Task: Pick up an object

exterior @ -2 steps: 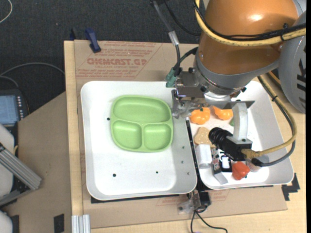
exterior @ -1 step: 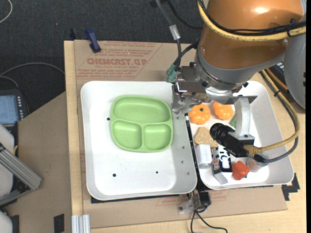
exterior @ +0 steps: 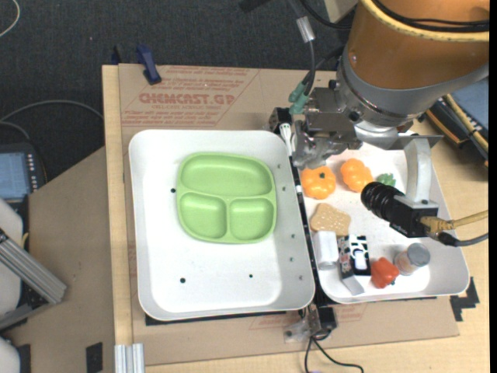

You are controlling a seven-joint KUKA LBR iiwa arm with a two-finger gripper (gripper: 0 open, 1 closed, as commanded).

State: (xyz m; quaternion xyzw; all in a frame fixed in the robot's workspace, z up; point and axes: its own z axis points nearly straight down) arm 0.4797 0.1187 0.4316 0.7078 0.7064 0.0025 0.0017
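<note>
Camera view puts the gripper [exterior: 312, 152] at the upper left corner of the right bin [exterior: 446, 284], low over the bin and just above a small orange pumpkin-shaped toy [exterior: 318, 182]. We cannot tell whether the claw is open or closed, since the wrist hardware hides its tips from this angle, and we see nothing held in it. We judge the step in hand to be the approach, with the pick not yet made. The pumpkin toy is the likeliest target. It lies against the bin's left wall, with a second orange round toy [exterior: 356, 174] just to its right and a tan cracker-like piece [exterior: 331, 218] just below it. The next move calls for a straight descent centred on the pumpkin, clear of the wall and the neighbouring orange piece, then a firm close before lifting. Lower in the same bin lie a red toy [exterior: 384, 271], a grey cylinder [exterior: 418, 255] and a black-and-white block [exterior: 358, 255]. The left bin [exterior: 155, 239] carries a green divided plate [exterior: 227, 196]. On the cardboard sheet [exterior: 124, 317] under the bins, in the upper left of the frame, red lettering [exterior: 186, 97] reads roughly "CHEMCAST GP". The smaller lines around it are too fine for us to read.
</note>
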